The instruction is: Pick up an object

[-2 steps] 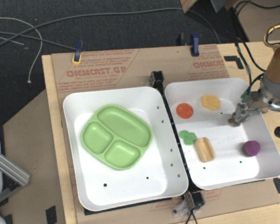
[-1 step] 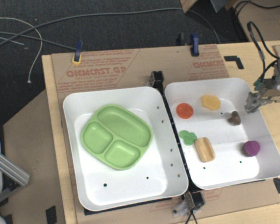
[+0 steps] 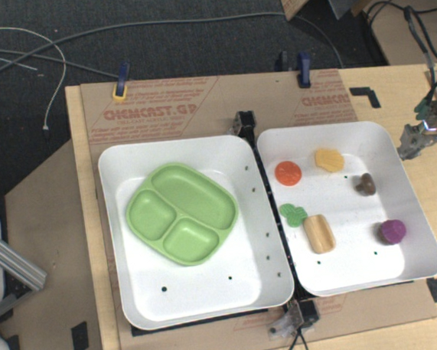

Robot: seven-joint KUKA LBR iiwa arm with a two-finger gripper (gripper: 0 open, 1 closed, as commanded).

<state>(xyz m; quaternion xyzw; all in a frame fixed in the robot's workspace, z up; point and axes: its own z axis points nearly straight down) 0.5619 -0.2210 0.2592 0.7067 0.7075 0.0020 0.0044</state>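
Right shallow white bin [image 3: 411,263] holds a round orange piece [image 3: 287,174], yellow lump [image 3: 328,160], brown nugget [image 3: 365,185] and purple ball [image 3: 393,230]. Metal pincer [image 3: 422,131] sits at the bin's 2 o'clock rim, clear of all; finger state cannot be told

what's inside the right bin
The right bin holds six small things: an orange round piece, a yellow piece, a brown lump, a purple ball, a green piece and a tan block. None covers another.

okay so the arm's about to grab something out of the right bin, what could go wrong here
The green piece touches the tan bread-like block, so closing on either may drag both. The purple piece and small brown piece look rounded and could roll away. The gripper sits at the right bin rim and might clip it.
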